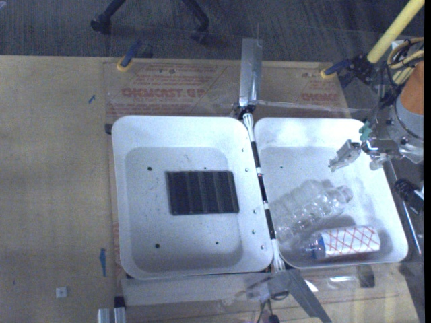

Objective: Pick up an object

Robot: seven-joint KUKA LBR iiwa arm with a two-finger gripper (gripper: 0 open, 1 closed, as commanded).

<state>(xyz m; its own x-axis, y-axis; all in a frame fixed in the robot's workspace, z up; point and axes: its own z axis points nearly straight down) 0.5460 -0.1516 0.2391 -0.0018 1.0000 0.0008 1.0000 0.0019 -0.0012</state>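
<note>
A clear plastic bottle [313, 207] lies on its side in the right bin [289, 136], neck pointing to the upper right. Just below it, against the bin's front wall, lies a red-and-white checked tube [347, 241] with a blue cap at its left end. A dark ribbed rectangular block [202, 192] lies flat in the middle of the left bin [135, 140]. My gripper [344, 155] hangs over the upper right part of the right bin, up and to the right of the bottle, with nothing seen in it.
A metal divider post [250, 73] stands behind the seam between the bins. Clamps and a yellow rod [397, 22] sit at the back right. The arm's body [411, 123] overhangs the right bin's right rim.
</note>
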